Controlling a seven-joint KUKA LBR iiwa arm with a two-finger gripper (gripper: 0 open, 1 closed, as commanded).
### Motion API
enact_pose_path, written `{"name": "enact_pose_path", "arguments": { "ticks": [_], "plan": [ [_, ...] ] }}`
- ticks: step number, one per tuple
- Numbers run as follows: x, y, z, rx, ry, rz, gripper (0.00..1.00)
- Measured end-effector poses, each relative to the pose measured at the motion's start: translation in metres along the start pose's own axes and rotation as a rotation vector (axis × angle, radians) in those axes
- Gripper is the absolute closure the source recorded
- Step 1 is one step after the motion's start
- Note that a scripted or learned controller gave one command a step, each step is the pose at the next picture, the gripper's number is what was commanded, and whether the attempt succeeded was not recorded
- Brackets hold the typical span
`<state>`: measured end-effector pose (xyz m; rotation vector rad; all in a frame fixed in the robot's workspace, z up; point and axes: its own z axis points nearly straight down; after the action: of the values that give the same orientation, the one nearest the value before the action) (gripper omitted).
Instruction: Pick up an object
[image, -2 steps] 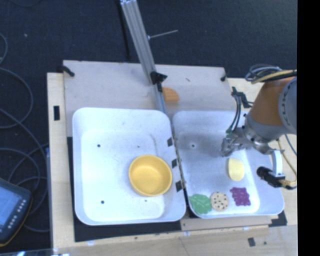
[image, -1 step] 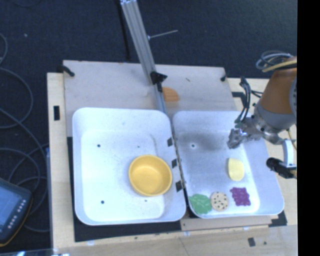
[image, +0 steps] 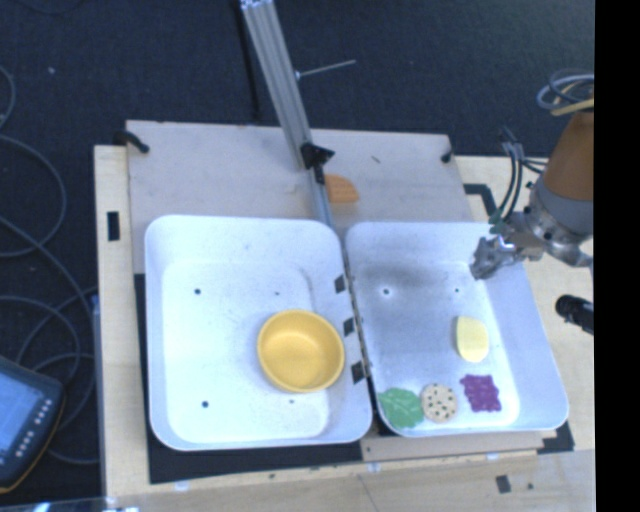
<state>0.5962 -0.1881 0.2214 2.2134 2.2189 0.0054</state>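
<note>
Four small things are sitting in the right bin (image: 520, 300) and I am choosing among them: a pale yellow lump (image: 472, 338) near the right wall, and a green piece (image: 401, 405), a speckled cookie (image: 438, 401) and a purple piece (image: 482, 392) lined along the front edge. The gripper (image: 488, 257) is hovering over the back right corner of that bin, carrying nothing, and I cannot tell how it is set (too blurred at this slant). I am judging the yellow lump the safest target, since it is lying apart from the others. I would centre over it, descend straight, and avoid scraping the wall. The yellow bowl (image: 300, 350) is resting in the left bin (image: 200, 270).
</note>
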Motion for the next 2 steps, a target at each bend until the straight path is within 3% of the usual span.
{"name": "enact_pose_path", "arguments": {
  "ticks": [2],
  "plan": [
    [0.105,-0.015,0.006,0.006,0.004,-0.005,1.00]
  ]
}}
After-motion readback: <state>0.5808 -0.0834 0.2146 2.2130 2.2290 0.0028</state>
